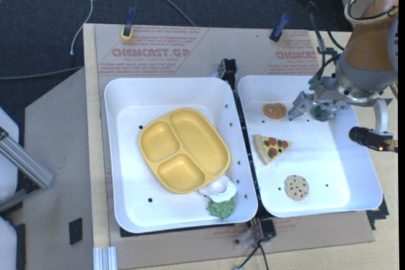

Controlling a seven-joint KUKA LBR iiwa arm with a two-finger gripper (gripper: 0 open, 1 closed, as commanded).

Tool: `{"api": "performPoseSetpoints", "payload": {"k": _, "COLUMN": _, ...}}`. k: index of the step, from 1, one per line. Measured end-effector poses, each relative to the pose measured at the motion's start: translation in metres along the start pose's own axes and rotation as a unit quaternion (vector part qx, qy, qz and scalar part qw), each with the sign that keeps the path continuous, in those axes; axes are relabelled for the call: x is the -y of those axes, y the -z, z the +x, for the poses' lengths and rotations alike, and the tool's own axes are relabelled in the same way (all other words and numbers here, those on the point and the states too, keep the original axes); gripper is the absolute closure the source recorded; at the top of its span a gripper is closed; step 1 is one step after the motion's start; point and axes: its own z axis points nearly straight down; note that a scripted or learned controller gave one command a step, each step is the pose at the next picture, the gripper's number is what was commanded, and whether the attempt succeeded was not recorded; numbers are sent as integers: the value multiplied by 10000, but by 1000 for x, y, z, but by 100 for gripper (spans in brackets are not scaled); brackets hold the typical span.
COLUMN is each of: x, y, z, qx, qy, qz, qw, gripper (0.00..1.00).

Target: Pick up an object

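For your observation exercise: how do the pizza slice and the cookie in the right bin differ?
The pizza slice is a yellow triangle with red toppings; the cookie is a tan round with dark chips. The pizza slice lies nearer the bin divider, the cookie nearer the front rim. Both lie flat in the right bin.
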Motion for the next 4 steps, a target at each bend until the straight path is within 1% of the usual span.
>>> {"api": "performPoseSetpoints", "payload": {"k": 1, "x": -3, "y": 7, "z": 0, "qx": 11, "qy": 14, "qz": -69, "qw": 10000, "gripper": 0}}
{"api": "performPoseSetpoints", "payload": {"k": 2, "x": -1, "y": -35, "z": -3, "qx": 8, "qy": 9, "qz": -44, "qw": 10000, "gripper": 0}}
{"api": "performPoseSetpoints", "payload": {"k": 3, "x": -1, "y": -88, "z": -2, "qx": 6, "qy": 11, "qz": -41, "qw": 10000, "gripper": 0}}
{"api": "performPoseSetpoints", "payload": {"k": 4, "x": -3, "y": -74, "z": -2, "qx": 9, "qy": 10, "qz": -75, "qw": 10000, "gripper": 100}}
